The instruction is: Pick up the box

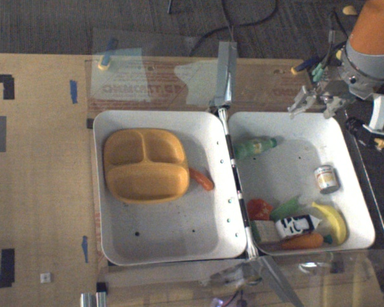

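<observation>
A small white box with a dark label (297,224) lies at the front of the right bin (287,168). It is wedged between a banana (333,221), an orange carrot (302,241) and a flat tan packet (264,231). My gripper (315,105) hangs above the back rim of that bin, far behind the box. Its two thin fingers (299,103) are spread apart with nothing between them, so it is open.
The right bin also holds a green bottle (255,147), a small can (326,178), a red pepper (260,208) and a green vegetable (285,208). In the left bin (173,229) lie a yellow divided plate (144,165) and a second carrot (201,180).
</observation>
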Controlling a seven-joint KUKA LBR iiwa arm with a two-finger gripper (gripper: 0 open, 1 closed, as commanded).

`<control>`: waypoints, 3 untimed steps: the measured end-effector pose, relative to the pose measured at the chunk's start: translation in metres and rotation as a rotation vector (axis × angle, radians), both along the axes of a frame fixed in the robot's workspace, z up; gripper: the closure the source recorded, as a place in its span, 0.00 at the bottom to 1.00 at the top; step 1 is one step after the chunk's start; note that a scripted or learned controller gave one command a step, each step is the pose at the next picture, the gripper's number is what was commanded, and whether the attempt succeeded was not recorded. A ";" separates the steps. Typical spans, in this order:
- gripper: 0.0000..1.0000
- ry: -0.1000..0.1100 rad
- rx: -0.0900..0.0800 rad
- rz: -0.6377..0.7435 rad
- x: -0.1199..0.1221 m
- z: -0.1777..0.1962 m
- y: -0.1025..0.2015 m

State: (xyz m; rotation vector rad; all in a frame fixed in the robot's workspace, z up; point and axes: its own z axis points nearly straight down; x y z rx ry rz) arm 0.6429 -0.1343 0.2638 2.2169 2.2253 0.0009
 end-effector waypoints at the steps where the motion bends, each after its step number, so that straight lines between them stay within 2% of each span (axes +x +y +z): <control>1: 0.00 0.001 0.000 -0.114 -0.014 -0.141 0.014; 2: 0.00 -0.009 0.002 -0.294 -0.085 -0.175 0.008; 3: 0.00 -0.009 0.002 -0.366 -0.128 -0.175 -0.004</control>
